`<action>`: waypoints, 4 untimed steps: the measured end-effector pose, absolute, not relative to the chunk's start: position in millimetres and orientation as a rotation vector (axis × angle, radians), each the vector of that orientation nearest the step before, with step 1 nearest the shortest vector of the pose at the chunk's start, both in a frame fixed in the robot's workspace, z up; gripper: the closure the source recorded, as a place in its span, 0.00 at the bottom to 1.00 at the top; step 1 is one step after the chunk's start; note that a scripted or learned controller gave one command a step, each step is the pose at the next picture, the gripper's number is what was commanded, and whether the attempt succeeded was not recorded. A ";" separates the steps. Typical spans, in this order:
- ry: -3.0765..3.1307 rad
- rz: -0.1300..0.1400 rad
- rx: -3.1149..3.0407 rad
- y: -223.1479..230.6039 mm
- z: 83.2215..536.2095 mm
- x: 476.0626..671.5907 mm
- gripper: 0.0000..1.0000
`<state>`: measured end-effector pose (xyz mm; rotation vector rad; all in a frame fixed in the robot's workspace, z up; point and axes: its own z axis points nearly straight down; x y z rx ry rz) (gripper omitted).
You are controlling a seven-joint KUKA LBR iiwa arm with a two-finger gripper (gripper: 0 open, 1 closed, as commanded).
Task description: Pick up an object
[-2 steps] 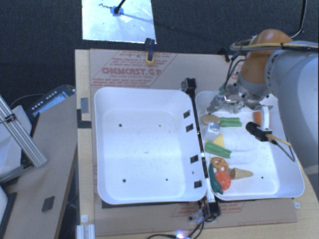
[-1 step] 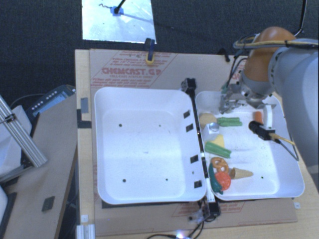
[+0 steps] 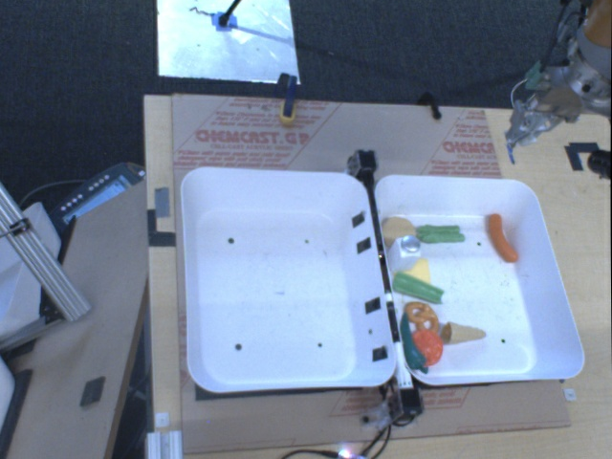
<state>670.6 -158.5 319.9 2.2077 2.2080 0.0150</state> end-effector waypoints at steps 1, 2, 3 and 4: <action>2.238 -0.005 2.218 -89.1 166.7 652.4 1.00; 2.229 0.010 2.206 -14.8 239.6 670.4 1.00; 2.238 0.009 2.206 83.2 262.5 643.9 1.00; 2.242 0.001 2.209 212.5 141.4 665.4 1.00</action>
